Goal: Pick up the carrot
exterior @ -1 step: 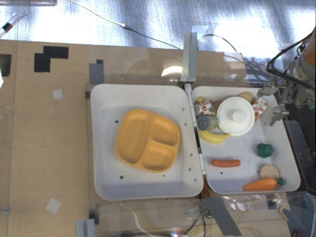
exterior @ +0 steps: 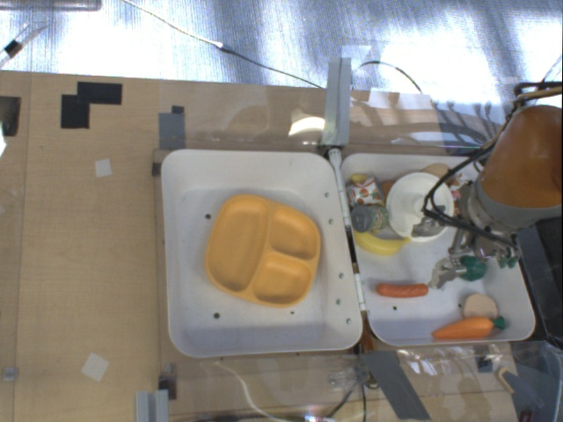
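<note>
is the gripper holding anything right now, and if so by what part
Nothing is seen held. The gripper hangs over the right bin, and the carrot lies apart from it on the bin floor.

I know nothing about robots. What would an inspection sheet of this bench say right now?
Surface: wooden bench bearing two white bins, left bin and right bin.
Job's things: carrot lying at the right bin's near edge, untouched.
Clutter: yellow divided plate in the left bin; in the right bin a banana, white cup, sausage, and a round beige item.
Grippers: gripper over the right bin, above the carrot's spot but apart from it.
Cables: black cable looping by the wrist.
Surroundings: black markers on the bench.
</note>
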### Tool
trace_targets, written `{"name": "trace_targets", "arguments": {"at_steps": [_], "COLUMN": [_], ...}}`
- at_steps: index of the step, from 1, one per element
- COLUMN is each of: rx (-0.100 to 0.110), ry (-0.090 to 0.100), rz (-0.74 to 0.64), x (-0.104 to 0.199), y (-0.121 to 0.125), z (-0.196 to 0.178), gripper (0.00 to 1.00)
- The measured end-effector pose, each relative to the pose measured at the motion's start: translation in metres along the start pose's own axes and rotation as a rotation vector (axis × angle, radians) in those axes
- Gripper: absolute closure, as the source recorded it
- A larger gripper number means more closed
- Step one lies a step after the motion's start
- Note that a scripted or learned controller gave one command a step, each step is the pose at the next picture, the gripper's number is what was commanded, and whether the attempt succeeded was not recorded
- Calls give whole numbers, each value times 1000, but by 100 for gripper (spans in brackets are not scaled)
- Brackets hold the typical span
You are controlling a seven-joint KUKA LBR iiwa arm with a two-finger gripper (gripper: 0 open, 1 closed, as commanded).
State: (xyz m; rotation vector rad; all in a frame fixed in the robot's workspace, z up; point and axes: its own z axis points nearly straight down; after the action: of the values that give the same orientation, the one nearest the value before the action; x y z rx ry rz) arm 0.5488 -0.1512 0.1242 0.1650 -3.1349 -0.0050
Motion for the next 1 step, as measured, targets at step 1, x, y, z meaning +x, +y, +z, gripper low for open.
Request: {"name": "trace_targets", "arguments": {"at_steps": [1], "rx": [6], "ry": [-15], "rz": [-49], "x": [25], "y": [36], "z": [-65], "gripper": [0]}}
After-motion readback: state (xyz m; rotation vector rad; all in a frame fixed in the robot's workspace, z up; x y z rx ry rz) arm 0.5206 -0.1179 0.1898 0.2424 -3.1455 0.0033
